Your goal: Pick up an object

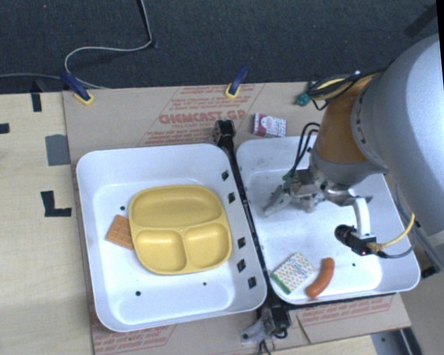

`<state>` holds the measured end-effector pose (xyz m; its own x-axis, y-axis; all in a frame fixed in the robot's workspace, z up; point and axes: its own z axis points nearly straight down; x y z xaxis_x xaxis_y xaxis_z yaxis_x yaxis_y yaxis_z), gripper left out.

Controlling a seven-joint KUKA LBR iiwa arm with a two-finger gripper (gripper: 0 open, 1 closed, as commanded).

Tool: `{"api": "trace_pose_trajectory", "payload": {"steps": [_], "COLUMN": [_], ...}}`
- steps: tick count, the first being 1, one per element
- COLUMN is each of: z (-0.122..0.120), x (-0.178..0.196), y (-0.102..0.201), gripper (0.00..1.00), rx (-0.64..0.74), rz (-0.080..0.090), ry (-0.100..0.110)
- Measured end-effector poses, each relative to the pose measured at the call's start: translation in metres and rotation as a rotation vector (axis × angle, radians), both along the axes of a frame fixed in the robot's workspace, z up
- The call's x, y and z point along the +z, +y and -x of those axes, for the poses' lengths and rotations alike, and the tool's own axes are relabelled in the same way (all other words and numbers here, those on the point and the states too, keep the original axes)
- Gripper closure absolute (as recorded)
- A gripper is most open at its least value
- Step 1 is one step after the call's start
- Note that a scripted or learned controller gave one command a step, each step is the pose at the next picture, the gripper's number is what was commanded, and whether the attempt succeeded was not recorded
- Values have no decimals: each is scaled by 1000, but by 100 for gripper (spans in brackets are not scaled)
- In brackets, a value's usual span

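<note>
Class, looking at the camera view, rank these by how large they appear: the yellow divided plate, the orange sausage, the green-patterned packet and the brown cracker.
1. yellow divided plate, by far the largest.
2. green-patterned packet.
3. orange sausage and brown cracker: unsure, since the plate partly hides the cracker.

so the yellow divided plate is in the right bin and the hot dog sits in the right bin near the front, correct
Not quite. The camera view shows the yellow divided plate in the left bin, not the right one. The hot dog does sit in the right bin near the front, beside a small patterned packet.
</note>
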<state>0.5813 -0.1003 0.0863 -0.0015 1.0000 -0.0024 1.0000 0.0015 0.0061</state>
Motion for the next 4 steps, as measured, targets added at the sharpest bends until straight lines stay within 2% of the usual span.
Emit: {"api": "trace_pose_trajectory", "payload": {"steps": [1, 3, 4], "z": [0, 1, 1], "x": [10, 28, 28], "y": [-1, 0, 0], "gripper": [100, 100, 0], "rx": [1, 1, 2], "rz": [2, 3, 4], "ry": [2, 5, 5]}}
